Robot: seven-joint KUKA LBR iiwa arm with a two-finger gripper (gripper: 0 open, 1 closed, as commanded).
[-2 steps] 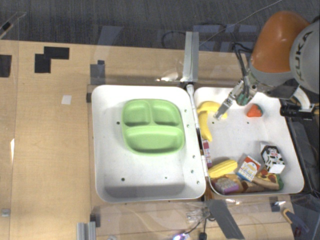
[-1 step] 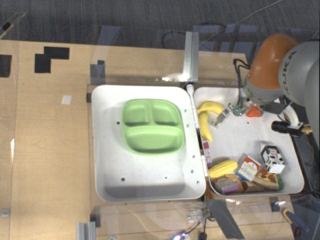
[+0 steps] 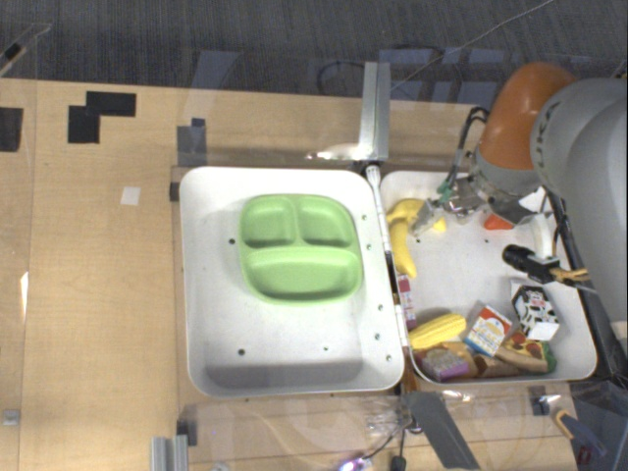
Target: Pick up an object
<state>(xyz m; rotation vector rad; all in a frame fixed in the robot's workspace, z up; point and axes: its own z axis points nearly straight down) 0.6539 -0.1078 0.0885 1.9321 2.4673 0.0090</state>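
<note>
My gripper (image 3: 429,218) reaches in from the right and sits low over the far left part of the right bin (image 3: 469,263). It is right at the upper end of a yellow banana (image 3: 400,235) that lies along the bin's left wall. Whether it touches the banana is unclear. A small orange-red piece (image 3: 498,223) lies just right of the gripper. Along the bin's near edge lie a yellow corn cob (image 3: 437,330), a purple item (image 3: 447,363), a small printed carton (image 3: 488,332), a brown wedge-shaped toy (image 3: 521,354) and a black-and-white cube (image 3: 536,307).
The left bin (image 3: 211,292) holds a green divided plate (image 3: 297,246) in its far half. A metal post (image 3: 376,111) stands behind the divider between the bins. A thin pink stick (image 3: 406,300) lies by the right bin's left wall. The arm's grey body (image 3: 584,135) overhangs the right bin's far right corner.
</note>
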